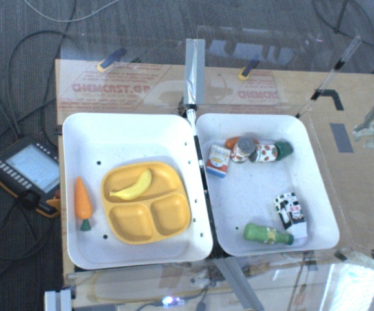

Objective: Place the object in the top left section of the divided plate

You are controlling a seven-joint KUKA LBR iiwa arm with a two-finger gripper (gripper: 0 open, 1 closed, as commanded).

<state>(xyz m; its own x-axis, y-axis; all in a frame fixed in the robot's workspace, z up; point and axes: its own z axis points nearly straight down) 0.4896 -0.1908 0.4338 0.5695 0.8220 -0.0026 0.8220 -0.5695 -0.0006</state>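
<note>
A banana (131, 186) was seen lying in the divided plate's (149, 230) upper section, left of frame centre, apparently already placed as required, while the claw's state could not be told.

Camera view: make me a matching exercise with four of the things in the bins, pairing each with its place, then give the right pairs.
Things:
1. banana
2. carrot
3. green bottle
4. small carton

Places:
A. right bin, near front edge
B. left bin, beside the plate
C. in the plate's long top section
D. right bin, by the wall next to the left bin

Pairs: 1-C, 2-B, 3-A, 4-D
</note>
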